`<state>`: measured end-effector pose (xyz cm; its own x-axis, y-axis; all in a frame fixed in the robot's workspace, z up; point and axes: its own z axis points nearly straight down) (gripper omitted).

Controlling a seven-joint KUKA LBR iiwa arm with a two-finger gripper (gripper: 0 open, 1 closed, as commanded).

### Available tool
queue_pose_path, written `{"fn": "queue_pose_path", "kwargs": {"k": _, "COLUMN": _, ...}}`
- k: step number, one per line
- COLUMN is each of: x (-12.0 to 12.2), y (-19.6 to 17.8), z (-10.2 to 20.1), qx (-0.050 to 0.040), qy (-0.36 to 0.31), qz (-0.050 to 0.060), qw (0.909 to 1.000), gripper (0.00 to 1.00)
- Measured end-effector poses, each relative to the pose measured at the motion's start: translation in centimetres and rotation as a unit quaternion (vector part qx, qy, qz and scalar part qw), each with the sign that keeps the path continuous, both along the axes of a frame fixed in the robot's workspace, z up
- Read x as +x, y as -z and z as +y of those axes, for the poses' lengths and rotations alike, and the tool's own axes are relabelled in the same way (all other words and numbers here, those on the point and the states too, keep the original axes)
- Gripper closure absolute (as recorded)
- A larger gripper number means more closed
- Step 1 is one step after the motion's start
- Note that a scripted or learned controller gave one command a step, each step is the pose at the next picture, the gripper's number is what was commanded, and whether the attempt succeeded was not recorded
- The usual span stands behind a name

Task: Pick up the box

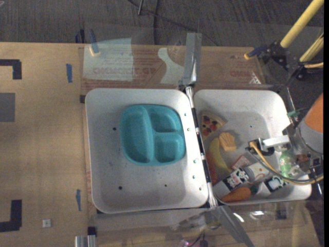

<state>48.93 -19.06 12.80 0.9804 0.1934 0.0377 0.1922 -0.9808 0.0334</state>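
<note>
Two shallow white bins are seen side by side on the bench. A teal divided plate (152, 134) is lying in the left bin (103, 189), well apart from the work. The right bin (267, 99) is crowded along its near and left sides: a pizza slice toy (211, 123) is placed near the divider, a yellow wedge like cheese (227, 140) just beside it, a banana (218, 158) below that, and a carrot (237, 193) at the near edge. The box (241, 175), a small carton with a black-and-white cow print, is found leaning among these, touching or nearly touching the carrot and the banana. The gripper (288, 161) is held low over the right side of the same bin, near a green object (286, 163), with cables looped around it; whether its jaws are wide or narrow cannot be told, since the fingers are hidden by the wrist and clutter. Nothing is seen held. The step in hand is judged to be the approach, with the grasp not yet made. For the next move, a shift toward the bin's divider is called for, so that the gripper is centred over the carton, followed by a descent that clears the carrot and banana crowding it.
</note>
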Motion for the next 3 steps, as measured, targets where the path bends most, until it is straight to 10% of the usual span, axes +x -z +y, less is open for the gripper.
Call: {"fn": "queue_pose_path", "kwargs": {"k": 3, "x": 0.9, "y": 0.9, "z": 6.8, "qx": -0.0171, "qy": -0.014, "qz": -0.02, "qw": 0.9996, "gripper": 0.0}}
